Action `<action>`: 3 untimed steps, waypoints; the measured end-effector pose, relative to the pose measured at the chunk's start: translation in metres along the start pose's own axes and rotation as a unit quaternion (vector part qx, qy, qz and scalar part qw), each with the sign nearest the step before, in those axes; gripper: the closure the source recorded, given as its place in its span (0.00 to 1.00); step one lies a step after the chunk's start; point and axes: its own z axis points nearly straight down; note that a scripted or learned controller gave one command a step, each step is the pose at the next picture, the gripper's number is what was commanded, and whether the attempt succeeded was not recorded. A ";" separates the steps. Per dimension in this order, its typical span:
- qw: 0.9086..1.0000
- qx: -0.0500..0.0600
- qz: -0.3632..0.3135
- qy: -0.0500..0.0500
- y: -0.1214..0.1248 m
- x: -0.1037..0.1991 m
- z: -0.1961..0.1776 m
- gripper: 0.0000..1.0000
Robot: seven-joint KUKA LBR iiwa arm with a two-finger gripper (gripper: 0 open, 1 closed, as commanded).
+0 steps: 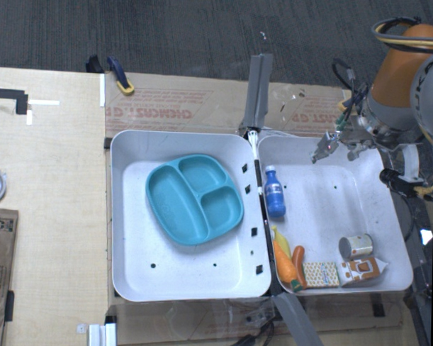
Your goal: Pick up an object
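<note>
The counter (pixel 45 198) was a pale wood-grain surface, with dark carpet beyond its far edge and a strip of brown cardboard behind two shallow white bins set side by side. The left bin (pixel 128 272) held one item: a light blue plastic plate with three compartments (pixel 194 198), lying flat near the bin's centre. The right bin (pixel 329 201) held several objects. A small blue bottle with a white cap (pixel 274 191) lay against the left wall. An orange carrot-shaped toy (pixel 284 262) and a thinner orange-red piece (pixel 298 265) lay side by side in the near left corner. Just right of them sat a tan rectangular sponge-like block (pixel 321 274), then a small orange-and-white carton (pixel 362 271), with a grey metal can on its side (pixel 356 247) just behind. The grey arm's tool (pixel 338 143) hung over the right bin's far edge, well apart from every object; whether it was spread or pressed together could not be determined.
</note>
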 end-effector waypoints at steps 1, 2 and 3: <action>0.995 -0.001 -0.096 0.000 0.001 0.014 0.072 0.00; 1.000 -0.001 -0.019 0.001 0.004 0.050 0.071 0.00; 0.998 -0.002 -0.063 -0.001 0.005 0.042 0.032 0.00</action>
